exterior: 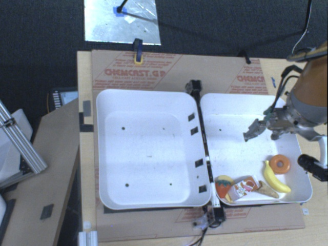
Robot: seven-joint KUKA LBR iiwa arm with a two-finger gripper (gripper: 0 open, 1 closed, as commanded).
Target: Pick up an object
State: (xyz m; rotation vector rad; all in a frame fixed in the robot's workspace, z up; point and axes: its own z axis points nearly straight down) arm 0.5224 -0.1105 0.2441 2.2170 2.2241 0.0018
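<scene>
The objects to be picked lie clustered along the near edge of the right-hand shallow white plastic bin point(230, 137), below and to the right of the hand point(253, 132), which hangs above the bare middle of that bin, well apart from all of them; whether its dark grey fingers are spread or pressed together cannot be told from this slanted view. Going left to right across the scene: the left-hand shallow white plastic bin point(146, 188) sits on a tan cardboard-covered worktop point(154, 70) printed with red lettering, and a shiny square metal plate point(123, 14) lies on the dark carpeted floor point(41, 35) beyond it. In the right bin, nearest the dividing edge, rests a small round orange-and-green toy fruit point(223, 184), touching a red-and-white printed packet point(242, 187) just beside it; a tan cone-shaped piece point(267, 191) lies next, then a curved yellow toy banana point(274, 178), and above the banana's upper end an orange ring-shaped toy doughnut point(280, 163). The grey arm with its orange band point(312, 86) enters from the right.
</scene>
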